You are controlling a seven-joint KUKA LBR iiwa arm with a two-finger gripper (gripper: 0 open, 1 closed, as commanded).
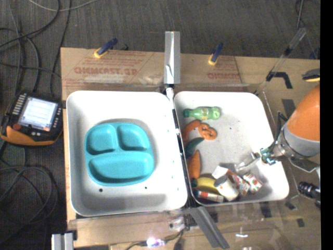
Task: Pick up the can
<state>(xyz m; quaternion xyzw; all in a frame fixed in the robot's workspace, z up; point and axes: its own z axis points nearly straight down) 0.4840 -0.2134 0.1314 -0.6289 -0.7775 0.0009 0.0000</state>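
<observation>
At the right bin's point(270, 120) near right corner, hand point(258, 158) hovers; finger state unreadable. Can point(240, 183) lies on its side just below, wedged among packets. Risk: crowded neighbours block the fingers, or the round can rolls out and the grasp closes on nothing.

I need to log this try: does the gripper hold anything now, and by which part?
It cannot be told: the gripper is small and blurred above the right bin, near the can.
</observation>
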